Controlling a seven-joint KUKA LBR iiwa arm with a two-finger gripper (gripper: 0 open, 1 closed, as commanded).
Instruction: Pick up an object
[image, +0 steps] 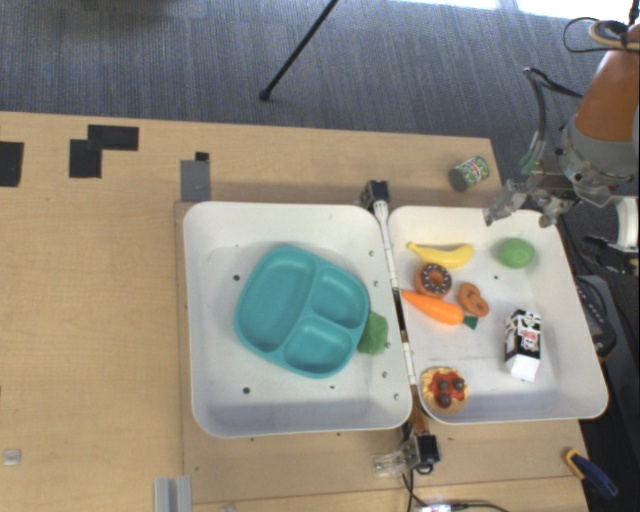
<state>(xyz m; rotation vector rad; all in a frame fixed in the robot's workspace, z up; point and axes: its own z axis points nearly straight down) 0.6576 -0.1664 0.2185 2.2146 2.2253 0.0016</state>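
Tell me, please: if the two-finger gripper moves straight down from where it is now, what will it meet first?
Probably the white bin's far rim, below the gripper. The round green toy lies slightly nearer the camera. Depth is unclear from this slanted view.

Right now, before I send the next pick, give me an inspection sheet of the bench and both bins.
Surface: wooden bench bearing two white bins side by side.
Job's things: right bin holds a banana, donut, carrot, pretzel, green ball, milk carton and small pizza.
Clutter: left bin holds a teal divided plate and a green piece at its right edge; a can lies on the bench.
Grippers: gripper hovers over the right bin's far rim, near the green ball.
Cables: wires run along the arm.
Surroundings: grey carpet.
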